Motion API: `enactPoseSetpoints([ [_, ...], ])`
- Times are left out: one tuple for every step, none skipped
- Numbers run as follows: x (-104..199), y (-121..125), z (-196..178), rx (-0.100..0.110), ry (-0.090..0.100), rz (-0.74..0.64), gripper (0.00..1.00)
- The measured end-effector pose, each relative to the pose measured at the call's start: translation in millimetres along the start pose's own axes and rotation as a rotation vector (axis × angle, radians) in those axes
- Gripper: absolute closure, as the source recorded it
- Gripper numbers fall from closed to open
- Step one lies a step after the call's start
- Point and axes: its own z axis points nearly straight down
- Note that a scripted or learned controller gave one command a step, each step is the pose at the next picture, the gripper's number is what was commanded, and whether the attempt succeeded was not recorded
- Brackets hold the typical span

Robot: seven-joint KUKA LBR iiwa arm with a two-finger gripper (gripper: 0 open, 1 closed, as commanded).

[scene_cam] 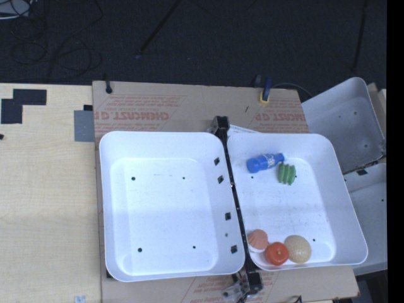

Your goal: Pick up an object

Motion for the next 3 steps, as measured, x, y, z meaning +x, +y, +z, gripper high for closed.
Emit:
enactPoseSetpoints([
  [0, -36, 82, 0.007, 0.002, 0.0, 1.0],
  [1, -35, 197, 0.011, 0.004, -0.002, 1.0],
  [-1, -34, 175, -0.002, -0.001, -0.002, 1.0],
])
